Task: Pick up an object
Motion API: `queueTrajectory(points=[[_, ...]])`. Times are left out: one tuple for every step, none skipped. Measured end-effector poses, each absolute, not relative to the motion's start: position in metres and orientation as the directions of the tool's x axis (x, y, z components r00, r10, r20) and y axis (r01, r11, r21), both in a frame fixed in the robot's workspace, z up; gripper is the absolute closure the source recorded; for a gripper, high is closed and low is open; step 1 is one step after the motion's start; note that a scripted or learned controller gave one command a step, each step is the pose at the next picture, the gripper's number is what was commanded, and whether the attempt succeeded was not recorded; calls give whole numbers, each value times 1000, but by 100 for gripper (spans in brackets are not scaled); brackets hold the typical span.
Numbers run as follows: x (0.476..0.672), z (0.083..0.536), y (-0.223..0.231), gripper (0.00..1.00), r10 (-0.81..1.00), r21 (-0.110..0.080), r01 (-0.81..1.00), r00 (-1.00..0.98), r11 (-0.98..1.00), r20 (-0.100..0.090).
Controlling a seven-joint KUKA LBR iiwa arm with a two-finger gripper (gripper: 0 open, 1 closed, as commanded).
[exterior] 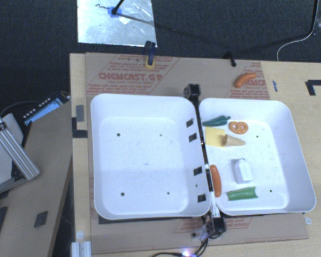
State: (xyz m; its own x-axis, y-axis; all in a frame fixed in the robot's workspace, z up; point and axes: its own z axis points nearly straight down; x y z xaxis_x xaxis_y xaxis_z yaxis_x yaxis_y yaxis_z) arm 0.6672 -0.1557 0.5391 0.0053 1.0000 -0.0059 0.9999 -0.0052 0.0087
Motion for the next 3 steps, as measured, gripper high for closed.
queueTrajectory(points=[[667,535,-210,100,1000,3,1000,4,-4,-4],[560,539,-71,100,1000,7,1000,-15,15,5],[569,471,-190,100,1000,-4,1000,9,-9,-3]])
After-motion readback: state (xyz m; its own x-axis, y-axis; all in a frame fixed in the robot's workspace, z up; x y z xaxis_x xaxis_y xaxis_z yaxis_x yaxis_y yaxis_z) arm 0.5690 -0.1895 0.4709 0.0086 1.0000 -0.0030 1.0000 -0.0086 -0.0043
